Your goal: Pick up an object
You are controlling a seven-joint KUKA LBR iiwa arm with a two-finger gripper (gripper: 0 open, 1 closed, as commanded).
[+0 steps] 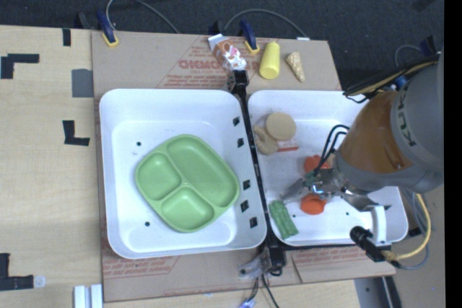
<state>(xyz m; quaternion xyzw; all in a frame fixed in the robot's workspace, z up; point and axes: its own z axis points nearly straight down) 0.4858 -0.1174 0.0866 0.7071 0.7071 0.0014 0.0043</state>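
we see gripper (309, 191) low in right bin (328, 103), jaws unclear, orange object (312, 206) just beneath, green packet (283, 219) beside.

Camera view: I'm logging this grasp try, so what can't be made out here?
- Gripper: fingers blurred and small against the orange items; open or shut unclear.
- Right bin: right part hidden under the arm.
- Items above the bins: too small to identify.

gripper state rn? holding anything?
Gripper: low in the right white bin, right by the small orange round object; open or closed cannot be told, and no object is visibly held.
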